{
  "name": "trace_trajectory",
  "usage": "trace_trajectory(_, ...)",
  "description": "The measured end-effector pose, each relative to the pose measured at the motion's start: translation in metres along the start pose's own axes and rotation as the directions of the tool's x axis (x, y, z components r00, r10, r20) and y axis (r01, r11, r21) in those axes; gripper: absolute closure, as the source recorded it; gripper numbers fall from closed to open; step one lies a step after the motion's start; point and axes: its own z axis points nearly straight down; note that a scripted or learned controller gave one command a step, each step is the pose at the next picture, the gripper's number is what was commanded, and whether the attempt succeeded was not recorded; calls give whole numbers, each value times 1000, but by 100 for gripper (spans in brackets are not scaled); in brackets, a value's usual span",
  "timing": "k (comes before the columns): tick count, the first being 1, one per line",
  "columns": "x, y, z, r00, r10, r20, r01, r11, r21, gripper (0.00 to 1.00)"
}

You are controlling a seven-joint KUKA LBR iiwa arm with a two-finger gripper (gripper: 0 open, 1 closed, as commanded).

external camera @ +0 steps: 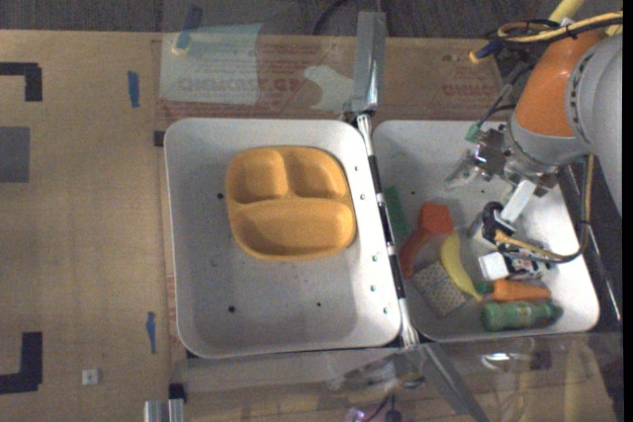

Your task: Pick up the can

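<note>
A green cylindrical can [520, 314] lies on its side along the front wall of the right bin [415, 148]. My gripper [477, 163] hangs over the back middle of that bin, below the orange band of the arm [554, 99]. It is well behind the can and apart from it, with nothing seen in its grasp. The gripper's metal parts point toward the bin's left, above bare bin floor.
Beside the can lie an orange carrot [519, 292], a yellow banana [457, 264], a speckled sponge [437, 289], a red-orange item [427, 224] and a green piece [394, 210]. The left bin [198, 301] holds a yellow divided plate [290, 203].
</note>
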Motion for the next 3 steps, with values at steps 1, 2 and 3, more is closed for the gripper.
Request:
trace_trajectory(1,-23,-86,-2,1000,-29,-3,29,1000,1,0)
trace_trajectory(2,-25,-84,-12,1000,-23,-3,23,1000,-4,100)
trace_trajectory(3,29,-74,-123,999,-35,1,35,999,7,100)
